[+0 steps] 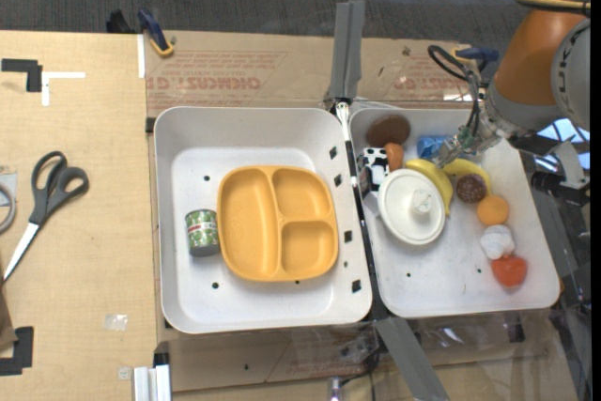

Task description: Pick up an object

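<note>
Right bin [441,296], near edge: a red-orange fruit [509,271] by the front right corner, a small white lumpy item [497,243] touching it just behind, then an orange ball [493,209].

Right bin, middle: a white round lidded dish [412,206], with a yellow banana [434,178] curving along its far right side. A dark brown ball [470,188] lies just beside the banana's tip, between it and the orange ball. A black-and-white patterned piece [376,168] sits against the bin's left wall, with a small orange piece [394,155] next to it.

Right bin, far end: a brown rounded item [387,128] near the far left corner and a blue item [430,147], partly hidden behind the banana.

Gripper [462,144]: low over the far part of the right bin, just above the banana's far end and the blue item, at the end of the arm [531,61] that comes in from the right. How far it is open cannot be told; nothing can be made out in its grasp. The banana, dark ball and blue item crowd closely around its tip.

Left bin [178,230]: a yellow divided plate [278,223] at the centre, a small green-labelled can [202,231] on its side touching the plate's left edge.

Bench, left: scissors [44,194] with black handles, well apart from both bins.

Far edge: a blue and yellow clamp [156,32] on the cardboard [235,75] behind the bins.
</note>
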Available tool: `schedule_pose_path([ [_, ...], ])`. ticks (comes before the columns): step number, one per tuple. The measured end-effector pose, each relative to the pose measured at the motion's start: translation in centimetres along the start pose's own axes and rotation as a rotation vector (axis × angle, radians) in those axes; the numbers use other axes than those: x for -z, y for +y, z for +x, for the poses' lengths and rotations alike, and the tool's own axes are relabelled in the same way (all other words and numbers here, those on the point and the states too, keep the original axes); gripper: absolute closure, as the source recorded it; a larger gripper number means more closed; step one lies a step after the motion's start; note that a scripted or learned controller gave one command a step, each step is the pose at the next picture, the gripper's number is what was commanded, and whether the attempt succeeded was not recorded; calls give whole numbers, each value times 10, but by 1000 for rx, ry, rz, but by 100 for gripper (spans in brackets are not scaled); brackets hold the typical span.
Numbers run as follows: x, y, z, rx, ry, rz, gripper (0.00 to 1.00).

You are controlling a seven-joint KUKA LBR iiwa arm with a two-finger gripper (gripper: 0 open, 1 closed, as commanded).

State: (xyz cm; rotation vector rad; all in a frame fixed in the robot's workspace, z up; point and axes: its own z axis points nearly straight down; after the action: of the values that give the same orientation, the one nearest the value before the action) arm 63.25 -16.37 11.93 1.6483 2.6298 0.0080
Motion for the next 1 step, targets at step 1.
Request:
schedule_pose_path([
  [1,0,-1,1,0,5,5,0],
])
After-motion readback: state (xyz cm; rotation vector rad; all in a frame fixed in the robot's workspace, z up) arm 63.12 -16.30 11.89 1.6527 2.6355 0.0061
